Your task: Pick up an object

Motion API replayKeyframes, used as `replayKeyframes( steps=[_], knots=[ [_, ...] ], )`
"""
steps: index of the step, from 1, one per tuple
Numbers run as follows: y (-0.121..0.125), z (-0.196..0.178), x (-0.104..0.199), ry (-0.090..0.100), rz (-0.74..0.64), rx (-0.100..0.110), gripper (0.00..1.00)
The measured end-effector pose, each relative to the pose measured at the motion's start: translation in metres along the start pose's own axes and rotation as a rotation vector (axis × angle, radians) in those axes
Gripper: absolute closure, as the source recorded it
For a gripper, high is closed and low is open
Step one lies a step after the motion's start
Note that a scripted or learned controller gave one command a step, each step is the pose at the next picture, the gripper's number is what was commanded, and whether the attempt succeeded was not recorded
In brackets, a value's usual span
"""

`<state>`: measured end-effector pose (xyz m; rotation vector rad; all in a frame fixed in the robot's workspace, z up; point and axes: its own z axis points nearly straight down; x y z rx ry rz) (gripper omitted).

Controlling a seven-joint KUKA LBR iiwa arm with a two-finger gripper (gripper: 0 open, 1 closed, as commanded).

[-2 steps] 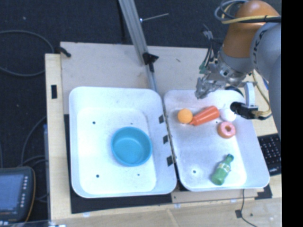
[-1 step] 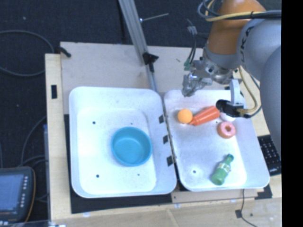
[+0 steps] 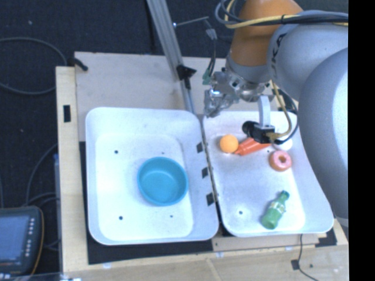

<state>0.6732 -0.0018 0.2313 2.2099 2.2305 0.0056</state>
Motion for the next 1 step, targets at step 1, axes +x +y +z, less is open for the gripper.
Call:
replayKeyframes(
  steps=[1],
  knots=[
    [0.0003,0.0035,0.0524,0.000,0.000,0.000,1.00]
  ],
)
